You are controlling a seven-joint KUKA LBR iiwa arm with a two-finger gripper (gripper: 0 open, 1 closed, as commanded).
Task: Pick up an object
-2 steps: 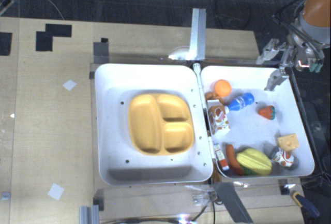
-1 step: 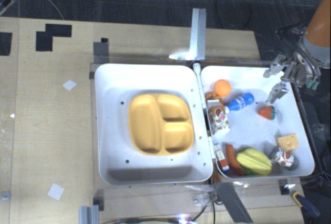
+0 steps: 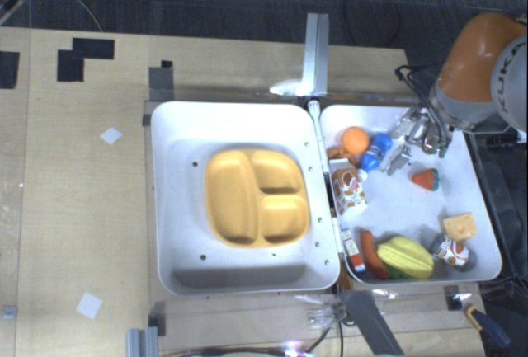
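Observation:
The right bin (image 3: 462, 182) holds several small items. An orange ball (image 3: 355, 139) lies at its upper left with a blue bottle (image 3: 375, 151) beside it. A red strawberry (image 3: 426, 178) sits to the right of them. My gripper (image 3: 406, 151) hangs over the bin's upper middle, its fingers (image 3: 399, 159) spread open, just right of the blue bottle and left of the strawberry. Nothing is between the fingers. A printed carton (image 3: 350, 189) lies along the bin's left wall.
The left bin (image 3: 177, 182) holds a yellow divided tray (image 3: 256, 196). In the right bin's front lie a yellow corn cob (image 3: 406, 256), a red sausage (image 3: 371, 255), a cheese wedge (image 3: 459, 226) and a small can (image 3: 454, 252). A metal post (image 3: 316, 54) stands behind the bins.

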